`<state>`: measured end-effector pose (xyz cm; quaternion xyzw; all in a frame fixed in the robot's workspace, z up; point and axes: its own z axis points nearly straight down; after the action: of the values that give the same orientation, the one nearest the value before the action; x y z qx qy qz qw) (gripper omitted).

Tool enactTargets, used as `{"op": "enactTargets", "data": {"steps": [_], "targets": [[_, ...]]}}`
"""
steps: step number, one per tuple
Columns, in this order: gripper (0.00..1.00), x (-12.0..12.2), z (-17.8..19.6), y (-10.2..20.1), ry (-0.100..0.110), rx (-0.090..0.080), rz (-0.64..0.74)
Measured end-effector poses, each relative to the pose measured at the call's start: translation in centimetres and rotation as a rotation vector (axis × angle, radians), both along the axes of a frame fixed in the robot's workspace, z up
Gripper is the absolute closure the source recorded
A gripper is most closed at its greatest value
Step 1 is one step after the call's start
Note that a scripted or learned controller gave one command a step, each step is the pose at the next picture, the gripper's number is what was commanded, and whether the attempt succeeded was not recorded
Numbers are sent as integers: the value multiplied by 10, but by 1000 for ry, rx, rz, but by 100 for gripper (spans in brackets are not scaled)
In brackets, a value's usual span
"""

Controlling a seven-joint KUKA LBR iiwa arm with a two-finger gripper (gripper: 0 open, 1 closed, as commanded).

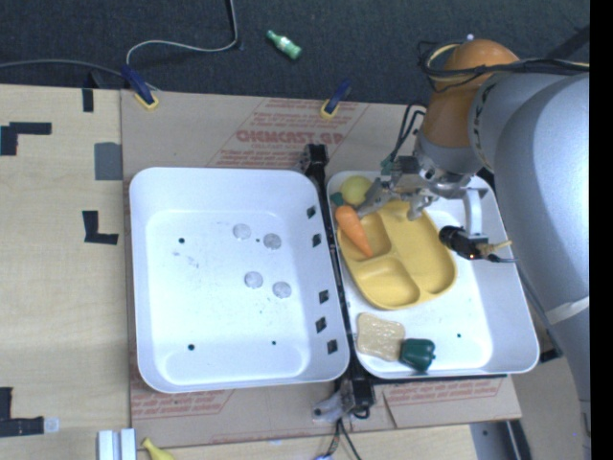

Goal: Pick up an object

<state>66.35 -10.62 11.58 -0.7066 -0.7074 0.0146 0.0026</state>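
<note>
Hand (397,202) partly hides yellow tray (407,266) — finger gap unclear.

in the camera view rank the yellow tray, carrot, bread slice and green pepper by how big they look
1. yellow tray, clearly largest.
2. carrot and bread slice: about alike, one long and thin, the other squarish, so unranked.
3. green pepper, smallest.
All lie in the right bin, at similar nearness to the camera.

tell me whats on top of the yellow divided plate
A toy carrot lies across the yellow divided plate's left rim. The end effector hangs over its far end, covering whatever sits there.
</note>
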Motion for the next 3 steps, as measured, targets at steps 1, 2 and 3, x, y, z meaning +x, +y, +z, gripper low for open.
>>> {"op": "enactTargets", "data": {"steps": [1, 2, 3], "targets": [[0, 3, -28, 4, -16, 5, -2], [100, 5, -16, -1, -25, -5, -4], [0, 4, -18, 1, -19, -3, -3]]}}
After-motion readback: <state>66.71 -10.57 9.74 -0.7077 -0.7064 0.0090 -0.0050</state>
